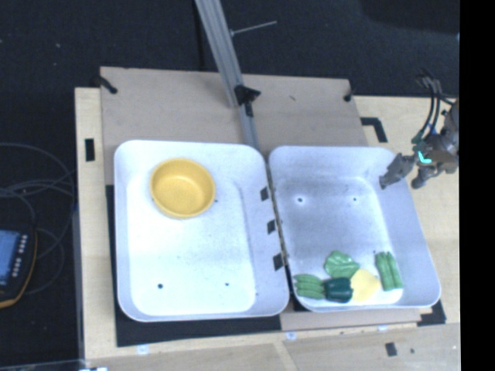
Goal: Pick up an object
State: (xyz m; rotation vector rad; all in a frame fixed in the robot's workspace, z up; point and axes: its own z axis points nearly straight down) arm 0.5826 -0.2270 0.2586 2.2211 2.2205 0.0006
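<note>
My gripper [407,174] hangs at the right edge of the view, over the upper right rim of the right bin [325,168]. Its two dark fingers are spread apart with nothing between them. Low in that bin lies a cluster of small objects: a light green piece [341,265], a green piece [308,285], a dark green block [337,289], a yellow piece [365,286] and a green ribbed piece [388,270]. They lie well below and left of the gripper. A yellow bowl [182,187] sits in the upper part of the left bin [193,277].
A grey metal rail [224,52] runs from the top of the view down to the seam between the bins. Both bins rest on a tan bench [309,107]. A handheld device [11,261] with cables lies at the far left.
</note>
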